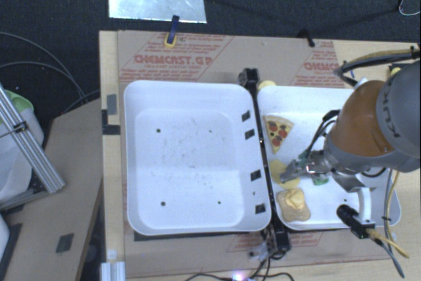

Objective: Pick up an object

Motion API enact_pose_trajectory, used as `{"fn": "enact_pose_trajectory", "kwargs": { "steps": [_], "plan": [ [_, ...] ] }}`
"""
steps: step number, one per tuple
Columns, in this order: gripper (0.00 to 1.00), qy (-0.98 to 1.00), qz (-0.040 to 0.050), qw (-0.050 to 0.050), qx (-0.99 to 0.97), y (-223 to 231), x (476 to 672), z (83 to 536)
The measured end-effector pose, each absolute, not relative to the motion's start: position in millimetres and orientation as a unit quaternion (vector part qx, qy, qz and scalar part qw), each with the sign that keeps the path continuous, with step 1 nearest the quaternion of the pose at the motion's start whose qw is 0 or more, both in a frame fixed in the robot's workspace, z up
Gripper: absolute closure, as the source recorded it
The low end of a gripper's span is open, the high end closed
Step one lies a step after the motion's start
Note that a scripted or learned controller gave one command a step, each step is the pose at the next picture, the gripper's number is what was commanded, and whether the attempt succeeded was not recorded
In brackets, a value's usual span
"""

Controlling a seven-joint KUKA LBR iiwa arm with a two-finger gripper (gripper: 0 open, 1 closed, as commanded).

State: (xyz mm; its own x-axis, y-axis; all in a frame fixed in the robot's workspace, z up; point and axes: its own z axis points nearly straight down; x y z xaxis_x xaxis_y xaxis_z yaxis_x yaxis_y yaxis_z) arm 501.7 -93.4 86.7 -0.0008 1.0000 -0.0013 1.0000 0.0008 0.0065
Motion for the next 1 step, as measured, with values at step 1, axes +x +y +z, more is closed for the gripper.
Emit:
{"fn": "enact_pose_trajectory", "kwargs": {
  "steps": [1],
  "plan": [
    [0.0,0.711,0.0041,0.004,0.703,2.1,545.8,190.3]
  ]
}}
